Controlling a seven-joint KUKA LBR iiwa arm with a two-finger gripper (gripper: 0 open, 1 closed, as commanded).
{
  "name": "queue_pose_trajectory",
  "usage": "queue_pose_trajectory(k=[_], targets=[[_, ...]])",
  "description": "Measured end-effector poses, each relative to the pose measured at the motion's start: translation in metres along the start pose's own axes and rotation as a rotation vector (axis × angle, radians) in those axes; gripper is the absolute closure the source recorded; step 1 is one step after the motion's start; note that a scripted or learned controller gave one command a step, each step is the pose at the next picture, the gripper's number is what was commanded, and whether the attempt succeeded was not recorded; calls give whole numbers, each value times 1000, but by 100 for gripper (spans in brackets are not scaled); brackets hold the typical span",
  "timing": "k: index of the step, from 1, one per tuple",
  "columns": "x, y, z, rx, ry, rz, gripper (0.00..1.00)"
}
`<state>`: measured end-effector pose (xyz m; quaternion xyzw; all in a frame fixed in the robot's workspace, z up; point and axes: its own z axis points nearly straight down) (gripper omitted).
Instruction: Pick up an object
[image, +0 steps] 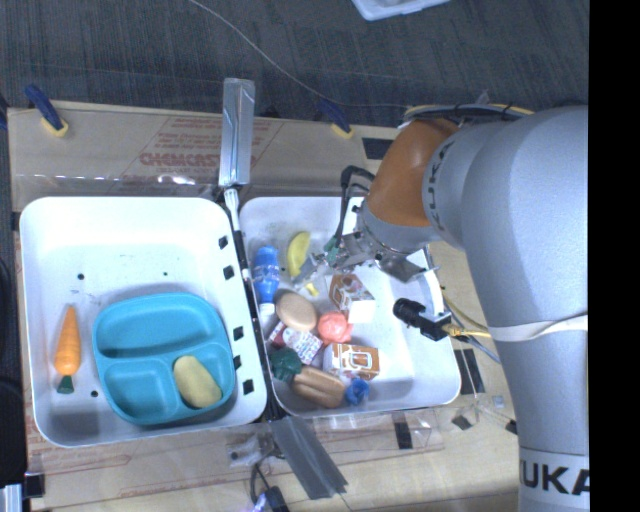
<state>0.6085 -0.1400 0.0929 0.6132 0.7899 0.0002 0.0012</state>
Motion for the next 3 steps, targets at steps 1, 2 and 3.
queue_pose_trajectory(k=[1,2,3], targets=[[12,54,1,2,2,349,0],[13,53,-9,9,3,342,100],[70,71,-105,-8,2,323,100]])
